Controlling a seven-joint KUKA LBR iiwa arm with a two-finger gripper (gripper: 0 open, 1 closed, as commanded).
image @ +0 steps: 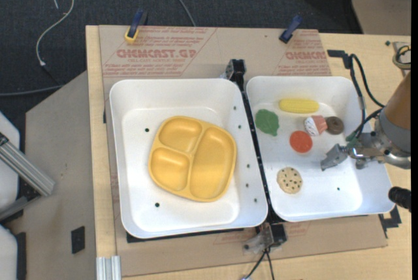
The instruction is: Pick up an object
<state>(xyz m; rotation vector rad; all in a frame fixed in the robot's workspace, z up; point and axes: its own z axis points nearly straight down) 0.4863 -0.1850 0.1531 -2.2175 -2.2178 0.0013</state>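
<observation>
The right bin holds several toy foods. A yellow corn cob lies at the back, with a green leafy piece to its left. A red round piece sits mid-bin, beside a small white and red item and a brown ring. A chocolate-chip cookie lies near the front. My gripper hangs low over the bin's right half, just right of the red piece and apart from it. Nothing shows in its grasp.
The left bin holds a yellow divided plate. Black clips join the bins at the back, and another pair at the front. A black cable runs along the right bin's far right rim. Bare floor of the right bin lies in front of the gripper.
</observation>
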